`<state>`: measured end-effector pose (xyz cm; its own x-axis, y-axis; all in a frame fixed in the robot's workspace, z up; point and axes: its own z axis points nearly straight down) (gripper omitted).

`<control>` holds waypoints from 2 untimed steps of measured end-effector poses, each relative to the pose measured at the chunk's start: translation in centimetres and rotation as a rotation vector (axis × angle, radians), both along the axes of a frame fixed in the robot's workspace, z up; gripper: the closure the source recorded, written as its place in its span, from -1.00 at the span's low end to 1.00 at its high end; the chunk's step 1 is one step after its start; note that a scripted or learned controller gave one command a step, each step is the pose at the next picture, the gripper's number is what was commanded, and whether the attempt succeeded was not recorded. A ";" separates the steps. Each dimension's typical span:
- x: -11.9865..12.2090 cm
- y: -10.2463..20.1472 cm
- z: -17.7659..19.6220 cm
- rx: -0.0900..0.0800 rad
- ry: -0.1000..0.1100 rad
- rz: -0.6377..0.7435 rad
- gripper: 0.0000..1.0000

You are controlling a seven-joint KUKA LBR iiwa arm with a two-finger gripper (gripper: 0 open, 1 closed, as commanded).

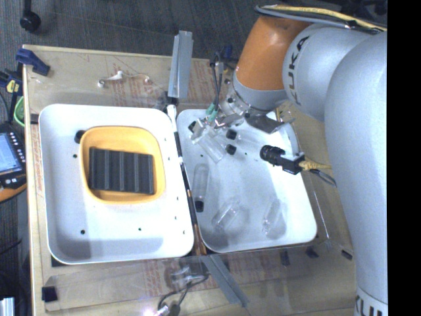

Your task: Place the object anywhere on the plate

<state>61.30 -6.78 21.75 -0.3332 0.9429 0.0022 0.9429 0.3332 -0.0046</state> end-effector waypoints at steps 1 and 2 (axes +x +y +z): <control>2.2 5.0 -2.6 0.000 -0.002 0.203 1.00; 2.2 5.0 -2.6 0.000 -0.002 0.202 -1.00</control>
